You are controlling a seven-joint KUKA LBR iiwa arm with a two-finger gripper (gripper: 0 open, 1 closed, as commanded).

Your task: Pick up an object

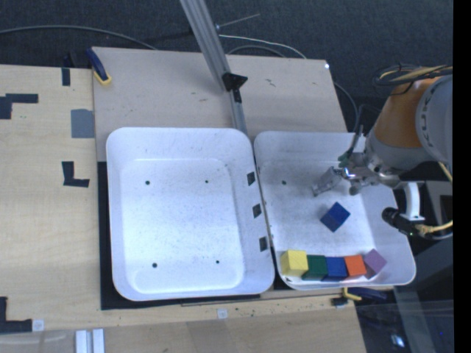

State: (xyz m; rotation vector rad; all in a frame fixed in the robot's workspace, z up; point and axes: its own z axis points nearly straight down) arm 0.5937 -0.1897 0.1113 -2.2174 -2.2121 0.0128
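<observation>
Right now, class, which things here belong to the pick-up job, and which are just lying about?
Job: end effector; loose blue cube; yellow, green, blue, orange and purple blocks; right bin.
Lying about: left bin; metal pole; blue-yellow clamp.

Even, fairly bright overhead light; the white bins (180, 212) look slightly washed out. Shadows are soft and faint. The picture is grainy and mildly blurred throughout.
</observation>
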